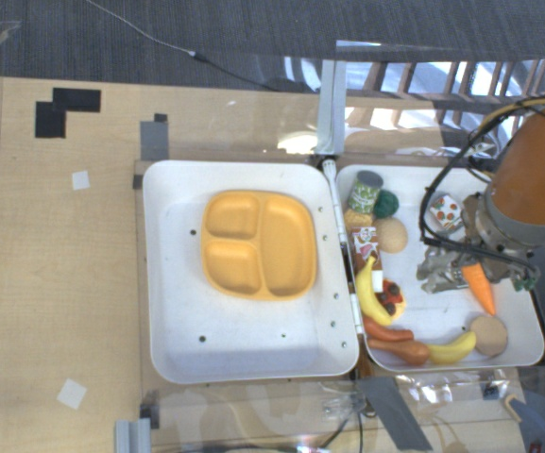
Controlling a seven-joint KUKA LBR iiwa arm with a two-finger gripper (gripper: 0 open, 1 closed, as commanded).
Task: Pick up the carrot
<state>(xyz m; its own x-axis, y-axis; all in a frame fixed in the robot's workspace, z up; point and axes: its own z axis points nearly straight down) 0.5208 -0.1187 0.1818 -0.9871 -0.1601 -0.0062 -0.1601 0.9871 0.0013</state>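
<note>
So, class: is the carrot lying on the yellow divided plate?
No. The carrot lies in the right bin beside the gripper, while the yellow plate sits in the left bin.

Two white bins sit side by side on the bench. The left bin (173,281) holds one yellow three-compartment plate (258,243). The right bin (535,343), beside it, holds two bananas, one (367,295) against the wall nearest the plate and one (451,348) along the near rim; one carrot (480,287); one sausage (397,343); one broccoli piece (374,201); two beige rounded items, one (391,235) near the broccoli, one (487,335) below the carrot; and several small pieces too jumbled to count.
</note>
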